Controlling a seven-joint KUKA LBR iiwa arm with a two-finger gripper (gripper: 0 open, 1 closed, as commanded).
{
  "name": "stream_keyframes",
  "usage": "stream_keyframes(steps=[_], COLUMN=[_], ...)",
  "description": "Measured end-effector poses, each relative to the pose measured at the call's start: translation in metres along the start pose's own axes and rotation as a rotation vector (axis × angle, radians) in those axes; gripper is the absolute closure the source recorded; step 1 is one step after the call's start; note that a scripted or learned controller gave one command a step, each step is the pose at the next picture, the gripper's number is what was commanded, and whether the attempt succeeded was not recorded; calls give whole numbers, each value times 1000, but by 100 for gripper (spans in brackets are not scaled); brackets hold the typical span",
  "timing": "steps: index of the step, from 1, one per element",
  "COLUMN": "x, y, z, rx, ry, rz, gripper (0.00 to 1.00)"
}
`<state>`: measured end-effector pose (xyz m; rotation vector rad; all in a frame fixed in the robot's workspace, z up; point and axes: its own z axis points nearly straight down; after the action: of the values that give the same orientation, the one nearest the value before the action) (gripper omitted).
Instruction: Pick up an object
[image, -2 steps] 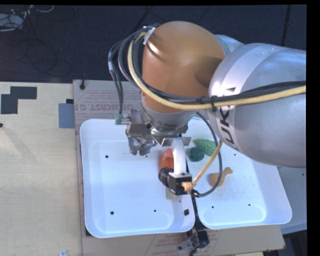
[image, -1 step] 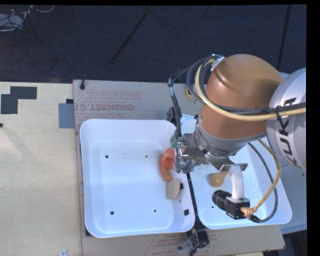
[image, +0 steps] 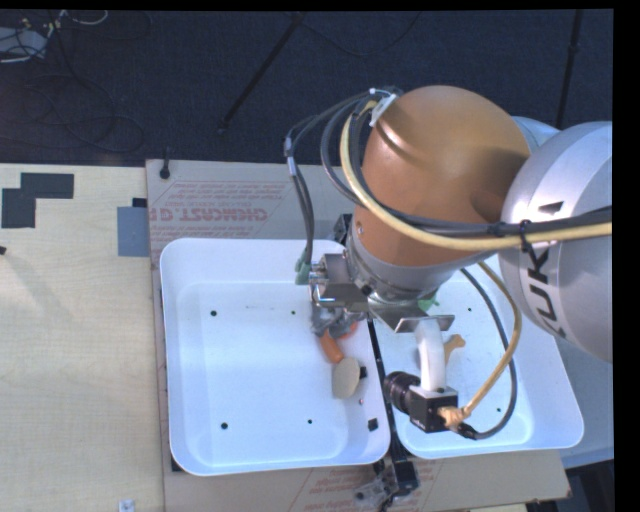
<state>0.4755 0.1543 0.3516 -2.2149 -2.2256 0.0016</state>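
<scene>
Orange and stubby, a carrot-like piece (image: 330, 347) lies in the left bin (image: 230, 300), close to its 3 o'clock wall. My fingers (image: 328, 322) sit right at its 12 o'clock end, low inside the bin. From this angle I cannot tell whether they are apart, together or touching it, because my own wrist covers them. A beige oval piece (image: 346, 379) rests just at 5 o'clock of the orange one, nearly touching it. In the right bin (image: 545, 420), a tan scrap (image: 457, 345) peeks out beside my wrist. Both bins stand on printed cardboard (image: 220, 210) over the pale tabletop (image: 70, 350).
</scene>
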Motion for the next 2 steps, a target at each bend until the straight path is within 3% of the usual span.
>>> stream_keyframes(steps=[1,2], x=[-41,33], y=[0,0], z=[-3,-157], rx=[2,-15], ry=[-2,6], rz=[8,-4], gripper=[100,100])
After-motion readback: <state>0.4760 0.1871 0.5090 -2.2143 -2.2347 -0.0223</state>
